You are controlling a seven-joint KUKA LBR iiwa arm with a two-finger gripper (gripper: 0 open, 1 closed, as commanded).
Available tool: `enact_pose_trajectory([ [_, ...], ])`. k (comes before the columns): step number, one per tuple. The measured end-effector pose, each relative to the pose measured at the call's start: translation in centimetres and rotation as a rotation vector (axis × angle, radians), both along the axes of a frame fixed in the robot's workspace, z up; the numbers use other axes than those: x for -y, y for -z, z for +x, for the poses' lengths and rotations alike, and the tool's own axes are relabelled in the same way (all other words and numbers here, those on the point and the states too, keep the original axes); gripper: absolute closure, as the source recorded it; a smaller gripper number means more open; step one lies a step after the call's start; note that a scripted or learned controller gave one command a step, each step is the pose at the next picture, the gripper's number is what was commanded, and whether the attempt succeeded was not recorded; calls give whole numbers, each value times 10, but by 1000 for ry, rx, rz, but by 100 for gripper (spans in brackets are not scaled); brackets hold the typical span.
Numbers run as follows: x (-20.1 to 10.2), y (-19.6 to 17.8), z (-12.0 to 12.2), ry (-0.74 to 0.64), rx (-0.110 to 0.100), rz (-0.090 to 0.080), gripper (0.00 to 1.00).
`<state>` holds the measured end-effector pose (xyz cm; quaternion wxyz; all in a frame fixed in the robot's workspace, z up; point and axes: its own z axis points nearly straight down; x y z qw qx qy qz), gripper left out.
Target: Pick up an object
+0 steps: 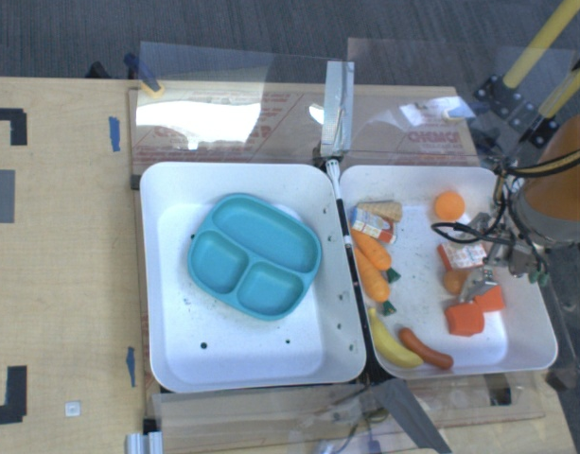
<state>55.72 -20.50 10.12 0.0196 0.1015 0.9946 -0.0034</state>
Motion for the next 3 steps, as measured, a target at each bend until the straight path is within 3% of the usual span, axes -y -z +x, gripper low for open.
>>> enact_pose_trajectory([
  [1, 4, 0, -31, 108, 7, 6, 0],
  [2, -16, 2, 34, 185, -5, 8, 0],
  [3, -44, 1, 43, 252, -2, 8, 0],
])
